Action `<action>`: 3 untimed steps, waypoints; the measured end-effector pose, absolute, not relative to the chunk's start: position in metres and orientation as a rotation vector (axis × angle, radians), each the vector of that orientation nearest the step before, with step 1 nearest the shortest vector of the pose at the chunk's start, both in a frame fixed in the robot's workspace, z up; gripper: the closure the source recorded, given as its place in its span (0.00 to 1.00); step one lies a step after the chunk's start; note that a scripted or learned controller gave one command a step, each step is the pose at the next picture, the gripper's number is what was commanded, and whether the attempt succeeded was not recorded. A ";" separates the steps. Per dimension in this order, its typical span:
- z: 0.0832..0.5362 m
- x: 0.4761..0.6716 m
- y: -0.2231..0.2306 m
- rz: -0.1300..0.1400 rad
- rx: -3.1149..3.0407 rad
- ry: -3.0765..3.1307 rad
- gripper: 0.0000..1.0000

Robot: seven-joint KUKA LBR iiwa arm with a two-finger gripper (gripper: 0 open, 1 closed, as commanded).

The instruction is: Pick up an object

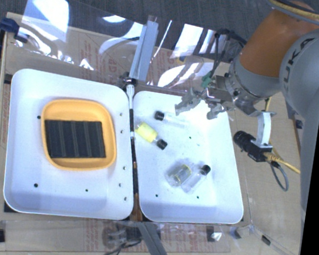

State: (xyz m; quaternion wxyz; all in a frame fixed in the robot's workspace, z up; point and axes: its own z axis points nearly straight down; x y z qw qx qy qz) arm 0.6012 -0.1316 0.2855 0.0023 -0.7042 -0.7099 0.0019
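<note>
Arm poised over the far edge of the right bin, fingers spread and holding nothing.

Two white bins sit side by side. The left bin (15, 179) holds one thing, a yellow tray (78, 134) with a dark ribbed insert. The right bin (219, 207) holds four loose things: a small black cap (159, 116) near the far side, a yellow bottle (149, 135) with a dark end lying on its side by the inner wall, a clear jar (179, 173) and a clear vial (197, 175) with a dark cap close together toward the middle. The gripper (201, 107) hangs above the bin's far rim, apart from all four. The clear pieces blur into the white floor, so their outlines are hard to read.
</note>
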 end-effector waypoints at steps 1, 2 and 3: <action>0.221 0.607 -0.203 0.007 -2.193 -2.244 0.00; 0.091 0.626 -0.209 0.004 -2.088 -2.343 0.00; 0.105 0.657 -0.177 0.003 -1.968 -2.445 0.00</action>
